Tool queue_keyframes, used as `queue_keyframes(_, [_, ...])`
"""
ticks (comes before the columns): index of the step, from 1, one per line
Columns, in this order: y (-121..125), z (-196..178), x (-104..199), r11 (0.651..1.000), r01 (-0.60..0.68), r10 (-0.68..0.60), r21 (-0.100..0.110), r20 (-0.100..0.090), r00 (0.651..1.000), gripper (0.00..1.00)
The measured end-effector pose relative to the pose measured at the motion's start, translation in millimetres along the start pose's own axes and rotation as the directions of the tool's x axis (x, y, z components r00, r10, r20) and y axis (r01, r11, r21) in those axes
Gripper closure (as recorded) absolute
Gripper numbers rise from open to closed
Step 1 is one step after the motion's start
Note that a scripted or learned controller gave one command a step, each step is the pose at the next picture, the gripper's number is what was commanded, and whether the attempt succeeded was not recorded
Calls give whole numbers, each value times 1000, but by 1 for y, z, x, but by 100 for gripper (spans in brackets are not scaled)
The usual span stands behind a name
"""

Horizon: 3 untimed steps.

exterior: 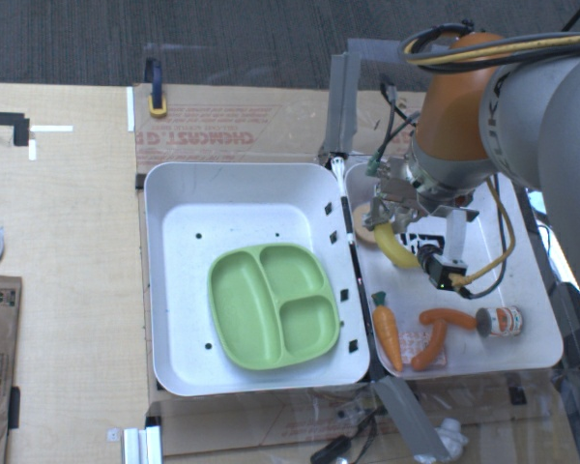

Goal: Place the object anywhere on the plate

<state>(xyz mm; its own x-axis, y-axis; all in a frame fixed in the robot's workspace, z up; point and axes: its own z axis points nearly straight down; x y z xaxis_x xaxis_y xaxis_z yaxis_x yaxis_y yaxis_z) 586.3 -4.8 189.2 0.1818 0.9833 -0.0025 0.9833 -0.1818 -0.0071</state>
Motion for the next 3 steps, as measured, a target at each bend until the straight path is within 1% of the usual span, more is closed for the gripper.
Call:
queue_keyframes(1, [-57, 1, 41, 946, 325, -325, -1, 0, 946, 100])
queue_keyframes(2, [-57, 1, 40, 946, 325, -325, -1, 0, 946, 0])
queue_keyframes(3, [-101, 32, 75, 941, 339, -338, -22, 15, 941, 0])
